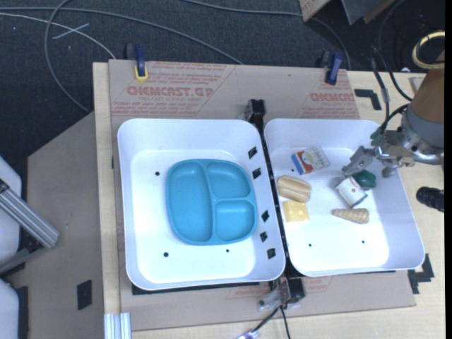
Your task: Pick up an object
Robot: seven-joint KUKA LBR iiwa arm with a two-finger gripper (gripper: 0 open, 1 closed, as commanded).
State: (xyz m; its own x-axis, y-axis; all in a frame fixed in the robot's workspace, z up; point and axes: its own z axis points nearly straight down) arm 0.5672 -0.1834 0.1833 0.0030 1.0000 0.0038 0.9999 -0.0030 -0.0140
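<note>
Honestly couldn't tell whether my jaws (361, 162) were released or clenched as they hung just above the little white-and-green cup (353, 187) in the right bin (395, 249), so I figured dropping straight down, centered, was safest.

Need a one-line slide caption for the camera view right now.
Arm's hand hovers in the right bin above a small white-and-green container, near toy foods; blue divided plate sits in left bin.
</note>
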